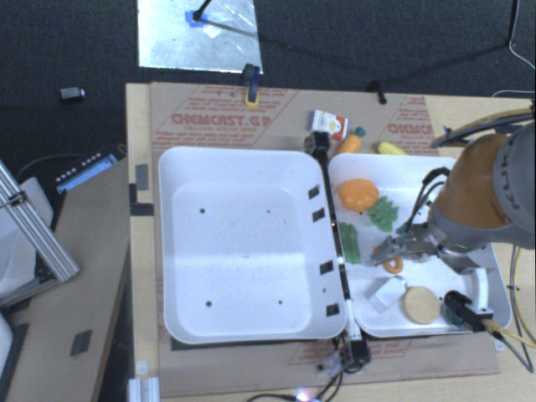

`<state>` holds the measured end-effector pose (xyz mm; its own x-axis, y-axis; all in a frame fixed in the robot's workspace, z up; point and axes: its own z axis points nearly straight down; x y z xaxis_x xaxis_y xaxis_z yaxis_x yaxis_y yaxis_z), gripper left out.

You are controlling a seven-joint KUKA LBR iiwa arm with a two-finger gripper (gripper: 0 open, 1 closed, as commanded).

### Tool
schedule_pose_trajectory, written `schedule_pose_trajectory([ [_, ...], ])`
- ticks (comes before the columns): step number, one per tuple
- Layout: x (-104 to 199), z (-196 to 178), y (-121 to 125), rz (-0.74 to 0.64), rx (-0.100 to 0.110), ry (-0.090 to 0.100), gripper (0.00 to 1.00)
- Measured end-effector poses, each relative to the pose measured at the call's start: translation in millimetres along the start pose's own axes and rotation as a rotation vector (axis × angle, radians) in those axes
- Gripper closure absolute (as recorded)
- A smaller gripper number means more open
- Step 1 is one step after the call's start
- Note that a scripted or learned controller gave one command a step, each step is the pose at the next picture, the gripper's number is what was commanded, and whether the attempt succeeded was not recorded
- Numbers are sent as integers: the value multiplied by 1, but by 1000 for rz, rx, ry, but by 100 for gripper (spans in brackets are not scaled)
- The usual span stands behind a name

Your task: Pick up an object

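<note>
Over right bin [502, 308], end effector [387, 252], beside orange ring [392, 265]

The brown sheet [276, 107] lying under the two white bins carries red print. Behind the left bin [243, 241] it reads "CHEMCAST GP" [219, 118], with a fainter line beneath too small to read. Behind the right bin [419, 249] the same red lettering [408, 129] repeats, only partly legible. The small red-and-white packet [328, 124] beside it bears unreadable print.

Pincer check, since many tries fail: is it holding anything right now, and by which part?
It cannot be told. The pincer sits low in the right bin, right above a small orange ring, but no object shows clearly between its tips.
</note>
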<state>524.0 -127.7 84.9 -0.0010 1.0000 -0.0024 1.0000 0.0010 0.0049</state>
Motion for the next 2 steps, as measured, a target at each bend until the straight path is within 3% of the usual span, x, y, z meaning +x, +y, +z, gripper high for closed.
schedule_pose_trajectory([
  [1, -10, 1, -33, 2, 7, 3, 0],
  [2, 24, 0, 4, -7, 1, 3, 0],
])
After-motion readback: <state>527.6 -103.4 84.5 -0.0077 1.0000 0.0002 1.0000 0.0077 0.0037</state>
